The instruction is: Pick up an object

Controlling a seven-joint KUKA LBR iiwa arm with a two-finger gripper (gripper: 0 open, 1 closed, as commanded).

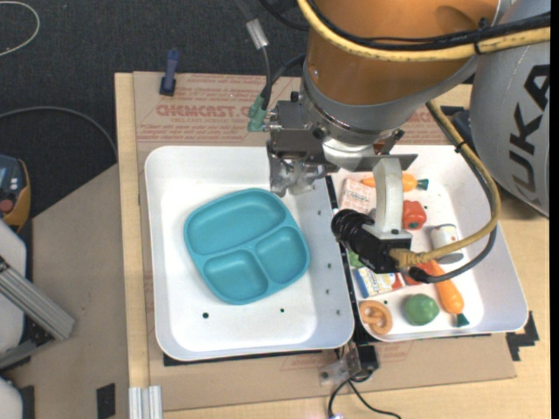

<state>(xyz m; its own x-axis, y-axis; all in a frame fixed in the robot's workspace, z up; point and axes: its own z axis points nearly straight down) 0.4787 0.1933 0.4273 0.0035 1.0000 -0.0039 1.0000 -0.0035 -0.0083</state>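
Observation:
A teal divided plate (pixel 247 245) lies in the middle of the left bin (pixel 166 234). The right bin (pixel 493 269) holds several small items: a carrot (pixel 450 295), a green round fruit (pixel 420 309), a pretzel (pixel 376 317), a red piece (pixel 412 215), a silver can (pixel 443 236) and a printed packet (pixel 356 192). My gripper (pixel 291 177) hangs under the orange-banded wrist at the left bin's far right corner, just past the plate's far edge. Nothing can be seen held in it.
A black cable and connector (pixel 362 234) hang from the arm over the divider between the bins, hiding part of the right bin. A blue clip (pixel 169 72) lies on the cardboard behind the left bin. White bin floor surrounds the plate.

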